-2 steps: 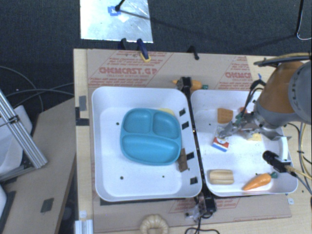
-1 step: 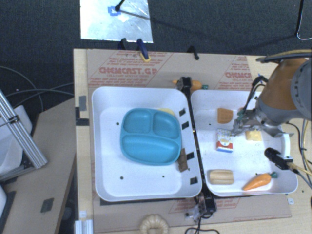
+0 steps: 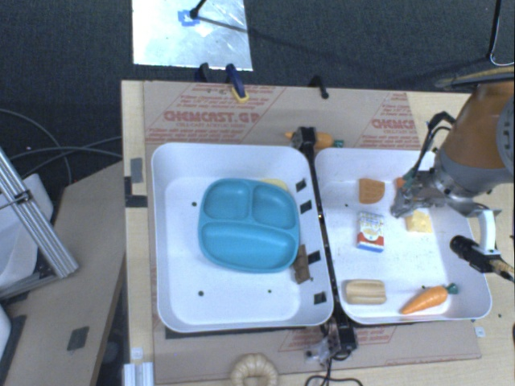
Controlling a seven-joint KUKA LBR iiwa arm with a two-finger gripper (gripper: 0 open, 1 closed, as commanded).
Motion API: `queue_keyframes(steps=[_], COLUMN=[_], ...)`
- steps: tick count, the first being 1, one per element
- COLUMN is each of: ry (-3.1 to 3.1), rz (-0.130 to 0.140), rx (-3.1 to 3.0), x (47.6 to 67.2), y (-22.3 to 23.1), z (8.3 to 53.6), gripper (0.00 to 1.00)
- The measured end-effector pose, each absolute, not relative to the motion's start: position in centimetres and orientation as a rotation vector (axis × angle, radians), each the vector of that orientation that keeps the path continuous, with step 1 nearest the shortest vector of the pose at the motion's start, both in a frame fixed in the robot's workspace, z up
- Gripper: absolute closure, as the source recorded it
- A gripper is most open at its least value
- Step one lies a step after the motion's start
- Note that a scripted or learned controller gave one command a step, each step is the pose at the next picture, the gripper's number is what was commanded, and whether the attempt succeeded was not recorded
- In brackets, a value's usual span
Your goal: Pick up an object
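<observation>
Camera view, items as I log them from the remote station:

1. Right bin (image 3: 463,252), centre-right of frame. Contents:
- Toy carrot (image 3: 425,298), lower right of the bin, long axis running lower left to upper right, green stem end toward the right, tip toward the lower left.
- Toy bread roll (image 3: 364,291), lower left of the bin, long axis lying left to right.
- Small carton (image 3: 370,232), mid bin, long axis near vertical in frame, blue edge toward the bottom.
- Orange block (image 3: 371,190), upper left of the bin.
- Pale yellow piece (image 3: 419,221), just below the gripper.

2. Left bin (image 3: 173,240), centre of frame. Contents: blue divided plate (image 3: 248,224), with a small brown object (image 3: 302,265) at its lower right edge.

3. Arm (image 3: 483,147), entering at the right edge, orange band uppermost, wrist angled down and left over the right bin's upper right area. Gripper (image 3: 409,202) low over the bin floor, between the orange block and the pale yellow piece; I cannot tell whether it is parted or closed, and I see nothing held.
</observation>
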State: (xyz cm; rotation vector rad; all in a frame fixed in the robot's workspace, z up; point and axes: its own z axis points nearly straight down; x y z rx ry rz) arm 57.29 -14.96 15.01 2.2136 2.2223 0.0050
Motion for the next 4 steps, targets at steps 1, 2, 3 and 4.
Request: queue_keyframes(steps=[1, 2, 3, 4], ry=[2.222, 2.224, 2.231, 2.234], rz=[0.006, 0.004, 0.004, 0.004], rx=[2.212, 2.214, 2.211, 2.211], x=[56.7, 56.9, 57.2, 57.9], y=[-14.3, -14.3, -9.9, -4.1], z=[20.4, 22.6, 22.3, 21.4], gripper=[1.00, 1.00, 1.00, 1.00])
